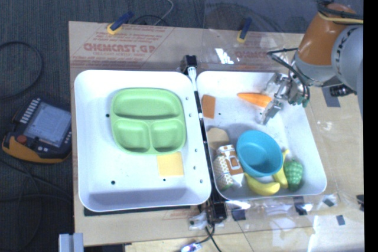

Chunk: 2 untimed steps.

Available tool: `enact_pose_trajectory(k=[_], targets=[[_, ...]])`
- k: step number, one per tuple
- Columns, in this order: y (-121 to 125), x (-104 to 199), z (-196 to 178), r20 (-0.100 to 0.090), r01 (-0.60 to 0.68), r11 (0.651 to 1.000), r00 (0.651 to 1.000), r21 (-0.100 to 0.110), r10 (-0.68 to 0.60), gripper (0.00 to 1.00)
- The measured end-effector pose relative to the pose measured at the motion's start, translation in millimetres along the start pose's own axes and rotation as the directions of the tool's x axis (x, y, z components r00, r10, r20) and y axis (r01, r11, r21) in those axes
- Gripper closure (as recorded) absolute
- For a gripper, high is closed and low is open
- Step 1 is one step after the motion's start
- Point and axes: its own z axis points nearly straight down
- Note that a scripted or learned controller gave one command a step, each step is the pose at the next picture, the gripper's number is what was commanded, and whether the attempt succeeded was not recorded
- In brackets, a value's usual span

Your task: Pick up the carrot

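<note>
Carrot point(255, 99) lies flat in the right bin point(316, 153), near its back wall, tip pointing left. My gripper point(276, 104) sits at its thick right end, fingers spread, one tip touching or nearly so; nothing clamped betw. them. Risk: closing this far off-centre pinches only the butt end, so it pivots or squirts out toward the blue bowl point(257, 153).
</note>
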Motion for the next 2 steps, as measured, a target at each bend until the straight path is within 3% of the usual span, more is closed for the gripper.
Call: enact_pose_trajectory(k=[1, 2], targets=[[4, 1, 0, -0.004, -0.204, 0.979, 0.979, -0.004, 0.204, 0.00], [22, 9, 0, 0.010, -0.510, 0.860, 0.860, -0.002, 0.510, 0.00]])
